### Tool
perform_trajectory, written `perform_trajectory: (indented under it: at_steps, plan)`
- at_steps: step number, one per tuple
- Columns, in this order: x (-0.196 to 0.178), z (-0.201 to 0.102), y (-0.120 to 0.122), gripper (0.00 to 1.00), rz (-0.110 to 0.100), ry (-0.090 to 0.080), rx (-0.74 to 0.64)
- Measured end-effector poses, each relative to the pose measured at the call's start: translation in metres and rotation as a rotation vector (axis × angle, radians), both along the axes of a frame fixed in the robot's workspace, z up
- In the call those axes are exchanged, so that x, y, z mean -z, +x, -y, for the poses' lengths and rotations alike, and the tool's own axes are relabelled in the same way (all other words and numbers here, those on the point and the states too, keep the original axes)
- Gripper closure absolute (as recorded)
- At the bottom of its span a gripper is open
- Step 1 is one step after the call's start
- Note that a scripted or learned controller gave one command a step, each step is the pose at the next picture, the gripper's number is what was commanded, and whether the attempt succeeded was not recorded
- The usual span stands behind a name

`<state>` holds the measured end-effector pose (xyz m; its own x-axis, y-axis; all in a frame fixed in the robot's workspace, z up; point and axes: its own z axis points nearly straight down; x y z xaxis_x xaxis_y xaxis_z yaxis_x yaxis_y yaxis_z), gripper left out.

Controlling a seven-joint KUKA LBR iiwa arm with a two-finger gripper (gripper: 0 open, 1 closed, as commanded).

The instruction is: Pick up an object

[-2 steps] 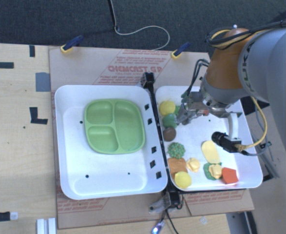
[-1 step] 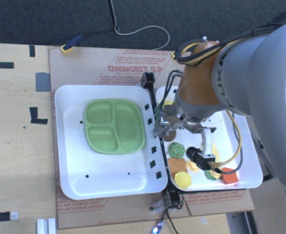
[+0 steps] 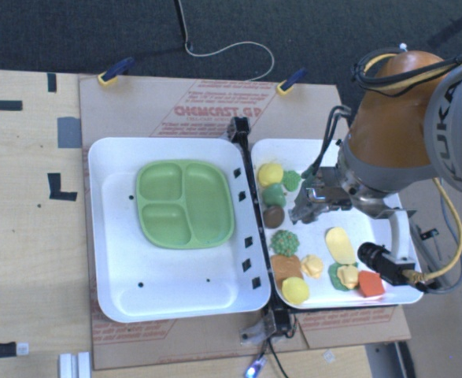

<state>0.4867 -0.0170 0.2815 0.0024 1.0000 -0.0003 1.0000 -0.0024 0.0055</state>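
Note:
The right bin (image 3: 388, 225) holds several toy foods. A yellow lemon (image 3: 270, 173), a green leafy piece (image 3: 291, 180) and a brown ball (image 3: 273, 216) lie along its left side. Broccoli (image 3: 285, 242), an orange-brown block (image 3: 286, 267) and a yellow ball (image 3: 295, 290) sit nearer the front. A pale yellow piece (image 3: 340, 245), a green-yellow piece (image 3: 344, 276) and a red block (image 3: 371, 283) lie at the front right. My gripper (image 3: 308, 208) hangs over the bin's middle, just right of the brown ball and the leafy piece. I see nothing held in it.
The left bin (image 3: 112, 235) holds a green divided plate (image 3: 186, 203). A black divider (image 3: 250, 211) runs between the bins. The arm's grey and orange body (image 3: 392, 124) covers the right bin's back right part. Blue clamps (image 3: 292, 79) hold the cardboard at the back.

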Motion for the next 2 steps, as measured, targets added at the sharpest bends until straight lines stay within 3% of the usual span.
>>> perform_trajectory:
  at_steps: [1, 2]
  plan:
    - [0.033, -0.069, -0.004, 1.0, -0.012, 0.002, -0.01]
    - [-0.067, -0.075, -0.002, 1.0, 0.004, 0.002, -0.006]
